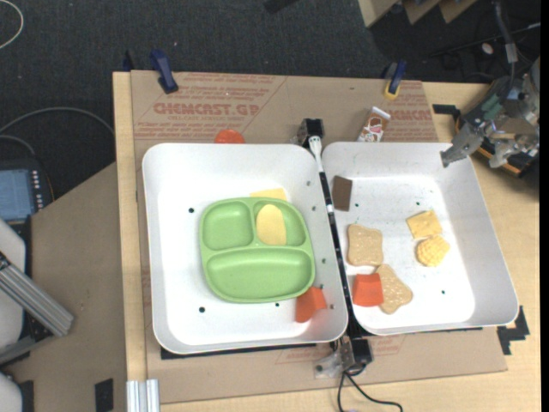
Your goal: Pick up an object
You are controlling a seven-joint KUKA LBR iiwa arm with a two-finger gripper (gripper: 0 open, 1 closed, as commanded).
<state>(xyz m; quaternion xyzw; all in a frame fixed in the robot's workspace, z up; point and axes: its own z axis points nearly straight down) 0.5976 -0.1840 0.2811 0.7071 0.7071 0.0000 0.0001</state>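
Apparently parked for a clear view, the hand (467,142) hovers beyond the right bin (480,230); its grip I cannot tell.

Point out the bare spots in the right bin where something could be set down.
In the right bin, bare floor lies behind the crackers, toward the far wall, and along the near right corner. The near left is crowded: toast, red block, another toast.

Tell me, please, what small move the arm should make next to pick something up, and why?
Probably swing the claw left and down over the right bin. It hangs at that bin's upper right corner, apart from every item, while the two yellow crackers lie nearest below it, unobstructed and clear of the toast pieces.
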